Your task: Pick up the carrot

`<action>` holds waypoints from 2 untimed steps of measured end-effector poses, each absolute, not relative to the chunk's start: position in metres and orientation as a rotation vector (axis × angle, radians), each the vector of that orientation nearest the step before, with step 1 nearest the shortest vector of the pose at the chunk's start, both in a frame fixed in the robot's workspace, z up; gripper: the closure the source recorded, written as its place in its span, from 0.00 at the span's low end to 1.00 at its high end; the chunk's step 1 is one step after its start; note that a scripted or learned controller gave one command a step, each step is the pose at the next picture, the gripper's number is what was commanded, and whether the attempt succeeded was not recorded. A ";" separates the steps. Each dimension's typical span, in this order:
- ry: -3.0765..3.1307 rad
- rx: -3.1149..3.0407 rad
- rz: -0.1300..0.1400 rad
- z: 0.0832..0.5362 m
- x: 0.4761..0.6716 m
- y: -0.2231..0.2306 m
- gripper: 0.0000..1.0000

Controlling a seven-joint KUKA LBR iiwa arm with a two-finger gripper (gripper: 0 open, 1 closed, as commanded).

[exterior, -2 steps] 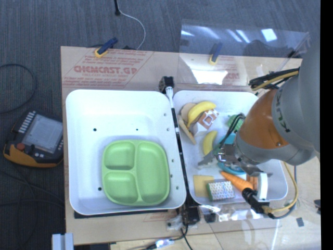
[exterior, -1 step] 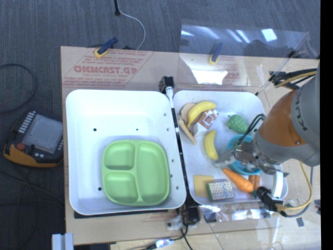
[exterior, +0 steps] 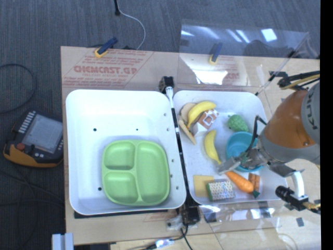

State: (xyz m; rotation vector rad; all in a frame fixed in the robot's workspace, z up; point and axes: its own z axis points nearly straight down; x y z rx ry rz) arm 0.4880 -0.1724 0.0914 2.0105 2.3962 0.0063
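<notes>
The orange carrot (exterior: 241, 181) lies flat near the front right corner of the right bin (exterior: 260, 104), pointing left and back. My gripper (exterior: 242, 164) hangs just behind and above it, in front of the blue bowl (exterior: 239, 144). Two grey fingers (exterior: 228, 165) stand apart with nothing between them. The carrot rests on the bin floor, apart from the fingers.
The right bin also holds two bananas (exterior: 201, 111) (exterior: 210, 146), a small white and orange box (exterior: 209, 120), a green bumpy item (exterior: 238, 123), a yellow wedge (exterior: 203, 181) and a speckled green block (exterior: 221, 190). A green divided plate (exterior: 136, 172) sits in the left bin (exterior: 88, 119).
</notes>
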 end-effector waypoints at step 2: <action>1.650 2.658 0.021 0.091 0.490 -0.128 0.00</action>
